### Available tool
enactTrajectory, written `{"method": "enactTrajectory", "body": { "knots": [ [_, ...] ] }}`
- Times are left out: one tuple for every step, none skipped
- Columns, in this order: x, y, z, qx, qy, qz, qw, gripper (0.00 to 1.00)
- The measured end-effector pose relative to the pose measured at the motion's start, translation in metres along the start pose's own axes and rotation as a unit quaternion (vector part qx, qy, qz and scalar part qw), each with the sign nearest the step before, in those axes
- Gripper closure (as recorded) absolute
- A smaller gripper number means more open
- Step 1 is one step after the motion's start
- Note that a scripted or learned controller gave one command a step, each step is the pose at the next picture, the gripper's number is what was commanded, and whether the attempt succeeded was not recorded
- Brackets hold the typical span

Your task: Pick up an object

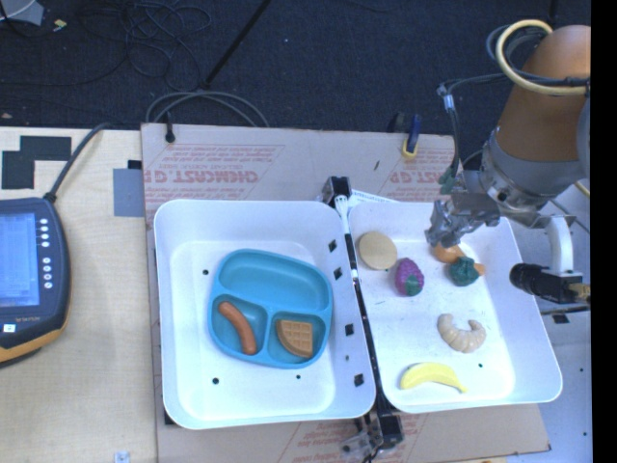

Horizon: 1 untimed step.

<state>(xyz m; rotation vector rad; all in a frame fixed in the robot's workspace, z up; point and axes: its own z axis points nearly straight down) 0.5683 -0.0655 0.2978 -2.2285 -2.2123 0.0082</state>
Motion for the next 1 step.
{"method": "enactTrajectory", "body": {
  "knots": [
    [0.1047,-0.0468,-0.0939,-0.004,0.003,-0.009,0.9999,1.0]
  ]
}}
